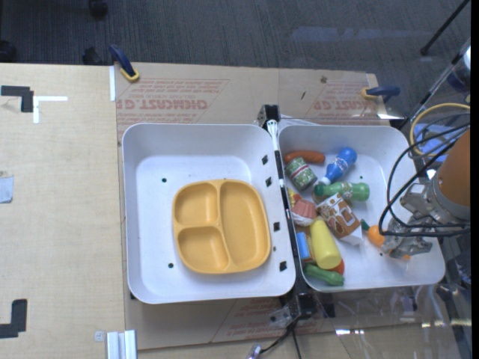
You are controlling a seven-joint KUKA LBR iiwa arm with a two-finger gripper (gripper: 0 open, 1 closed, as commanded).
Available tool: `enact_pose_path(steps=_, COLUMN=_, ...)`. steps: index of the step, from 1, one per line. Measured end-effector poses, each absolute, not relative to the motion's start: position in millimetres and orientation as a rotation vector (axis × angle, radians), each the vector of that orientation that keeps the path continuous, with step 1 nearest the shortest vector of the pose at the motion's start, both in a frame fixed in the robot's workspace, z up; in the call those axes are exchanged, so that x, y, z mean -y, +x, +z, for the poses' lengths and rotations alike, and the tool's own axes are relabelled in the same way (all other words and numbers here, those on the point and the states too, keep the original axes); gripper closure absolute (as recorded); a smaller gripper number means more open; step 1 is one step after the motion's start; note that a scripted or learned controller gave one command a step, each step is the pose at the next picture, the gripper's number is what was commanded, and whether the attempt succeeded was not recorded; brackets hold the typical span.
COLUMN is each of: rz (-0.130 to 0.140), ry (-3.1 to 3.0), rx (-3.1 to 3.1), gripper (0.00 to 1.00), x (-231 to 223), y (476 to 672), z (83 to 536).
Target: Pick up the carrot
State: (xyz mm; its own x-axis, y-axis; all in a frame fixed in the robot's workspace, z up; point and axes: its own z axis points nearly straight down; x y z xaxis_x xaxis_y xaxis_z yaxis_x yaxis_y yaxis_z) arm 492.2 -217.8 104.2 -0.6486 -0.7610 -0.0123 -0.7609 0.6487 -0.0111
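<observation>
The carrot [373,235] is a small orange piece with a green tip, lying on the floor of the right bin [389,144] near its right side. My gripper [404,250] hangs low over the bin's right front corner, just to the right of the carrot and close against it. Cables and the wrist hide the gripper's tips, so I cannot make out whether anything is held.
Left of the carrot, the right bin holds a crowded pile: a blue bottle [341,162], green can [301,174], green bottle [345,191], brown packet [338,217], yellow bottle [324,244] and a red-orange sausage [304,156]. The left bin [142,200] holds a yellow divided plate [221,225].
</observation>
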Motion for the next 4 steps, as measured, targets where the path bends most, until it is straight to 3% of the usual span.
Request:
enact_pose_path(steps=1, rz=-0.008, ry=-1.31, rx=-2.838, gripper=0.0, x=217.9, y=492.2, z=104.2)
enact_pose_path(steps=2, rz=-0.012, ry=-1.304, rx=-2.832, gripper=1.0, x=216.4, y=496.0, z=114.4)
enact_pose_path(steps=3, rz=-0.011, ry=-1.304, rx=-2.832, gripper=0.0, x=216.4, y=495.9, z=114.4)
enact_pose_path(steps=4, rz=0.005, ry=-1.736, rx=-2.61, gripper=0.0, x=218.2, y=486.2, z=92.0)
